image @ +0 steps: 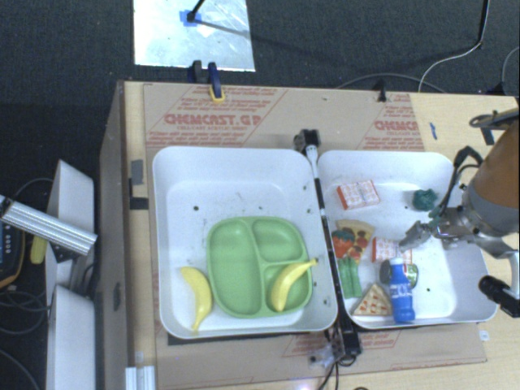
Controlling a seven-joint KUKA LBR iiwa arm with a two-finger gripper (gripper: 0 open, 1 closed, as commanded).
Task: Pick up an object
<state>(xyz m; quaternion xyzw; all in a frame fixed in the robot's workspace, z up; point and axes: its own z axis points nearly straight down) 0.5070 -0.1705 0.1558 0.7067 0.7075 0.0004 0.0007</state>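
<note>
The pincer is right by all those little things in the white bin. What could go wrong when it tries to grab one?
1. The pincer hangs over a crowded spot: the blue bottle, a small red and white packet and a triangular slice-shaped toy lie close together, so it might nudge one aside or catch two.
2. The bottle lies flat on its side near the bin's front wall, so it could roll or slip away.

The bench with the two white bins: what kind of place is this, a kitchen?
Probably a robot lab, not a kitchen. The bins hold toy-like items, such as a banana beside a green divided plate, a robot arm reaches in, and cables trail across the floor.
</note>
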